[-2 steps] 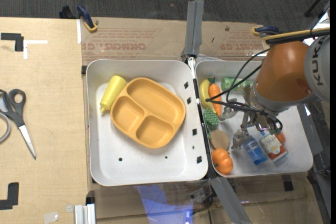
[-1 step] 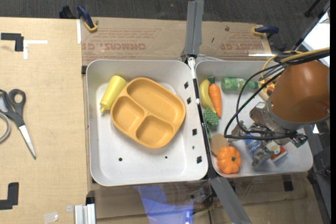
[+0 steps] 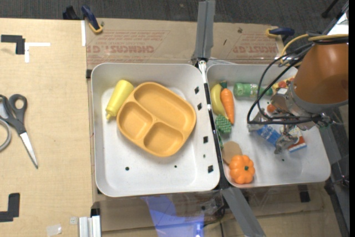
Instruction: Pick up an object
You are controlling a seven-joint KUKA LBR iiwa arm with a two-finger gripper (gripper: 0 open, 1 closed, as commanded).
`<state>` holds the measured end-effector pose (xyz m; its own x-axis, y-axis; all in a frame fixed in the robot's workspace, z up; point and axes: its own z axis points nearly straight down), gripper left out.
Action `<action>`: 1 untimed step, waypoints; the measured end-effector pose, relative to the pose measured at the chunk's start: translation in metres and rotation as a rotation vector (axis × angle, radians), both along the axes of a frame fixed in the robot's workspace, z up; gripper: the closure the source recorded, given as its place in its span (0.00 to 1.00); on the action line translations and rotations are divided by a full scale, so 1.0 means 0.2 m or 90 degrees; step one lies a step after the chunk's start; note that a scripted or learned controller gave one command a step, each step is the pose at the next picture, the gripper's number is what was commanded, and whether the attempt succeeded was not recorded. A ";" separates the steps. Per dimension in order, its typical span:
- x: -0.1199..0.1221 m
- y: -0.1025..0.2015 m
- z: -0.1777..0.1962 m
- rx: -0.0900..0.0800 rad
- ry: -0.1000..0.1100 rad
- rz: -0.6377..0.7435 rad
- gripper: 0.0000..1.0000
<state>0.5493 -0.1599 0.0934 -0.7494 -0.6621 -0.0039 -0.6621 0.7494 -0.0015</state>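
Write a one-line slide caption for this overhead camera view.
KUKA arm's end effector low over right bin of toy food beside a blue packet; left bin holds an orange divided tray.

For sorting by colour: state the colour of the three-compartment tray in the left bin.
Yellow-orange, seen in the camera view: the divided plastic tray beside a yellow bottle.
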 end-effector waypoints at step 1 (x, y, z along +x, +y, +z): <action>-0.12 -0.02 -0.01 0.000 0.001 -0.011 0.00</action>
<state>0.5257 -0.1633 0.0923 -0.7606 -0.6493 -0.0033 -0.6493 0.7606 -0.0001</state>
